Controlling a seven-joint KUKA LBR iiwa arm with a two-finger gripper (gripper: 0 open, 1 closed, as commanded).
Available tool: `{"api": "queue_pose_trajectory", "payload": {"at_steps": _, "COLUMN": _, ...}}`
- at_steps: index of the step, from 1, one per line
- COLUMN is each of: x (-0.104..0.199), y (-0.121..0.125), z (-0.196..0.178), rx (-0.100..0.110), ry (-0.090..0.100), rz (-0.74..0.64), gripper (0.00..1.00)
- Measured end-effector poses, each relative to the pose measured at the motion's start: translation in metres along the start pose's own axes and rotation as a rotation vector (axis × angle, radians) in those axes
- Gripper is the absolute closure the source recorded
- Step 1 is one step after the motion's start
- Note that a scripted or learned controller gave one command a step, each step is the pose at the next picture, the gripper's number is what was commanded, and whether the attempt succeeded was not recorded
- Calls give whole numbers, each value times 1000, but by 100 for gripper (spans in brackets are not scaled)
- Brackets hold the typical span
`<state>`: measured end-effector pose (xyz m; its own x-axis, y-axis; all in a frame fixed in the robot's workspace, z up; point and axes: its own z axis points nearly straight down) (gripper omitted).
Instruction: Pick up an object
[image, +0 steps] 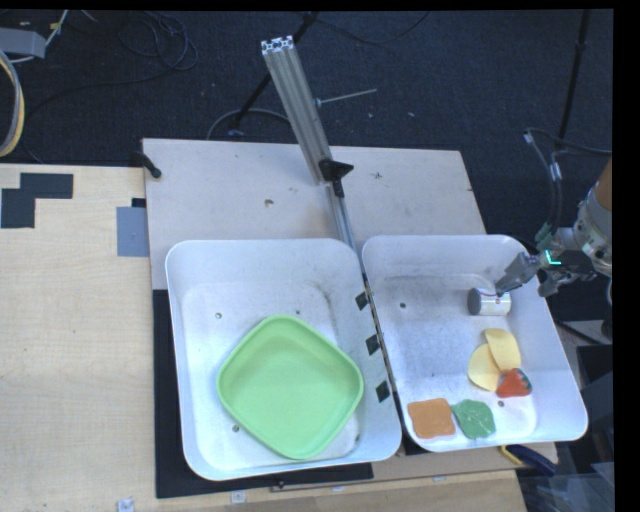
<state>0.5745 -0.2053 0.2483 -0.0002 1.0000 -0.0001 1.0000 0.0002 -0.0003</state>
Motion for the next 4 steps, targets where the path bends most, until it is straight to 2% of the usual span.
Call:
{"api": "queue_pose_trajectory", "payload": {"at_steps": 1, "x": 0, "y": 0, "z": 0, "rx": 0, "ry": 0, "rz": 0, "gripper": 0}}
{"api": "queue_pose_trajectory", "payload": {"at_steps": 3, "x": -8, "y": 13, "z": 96, "rx": 4, "ry": 1, "rz": 0, "gripper": 0}}
{"api": "queue_pose_trajectory", "payload": {"at_steps": 4, "x": 1, "y": 6, "z": 148, "rx": 4, "ry": 2, "rz": -1, "gripper": 0}}
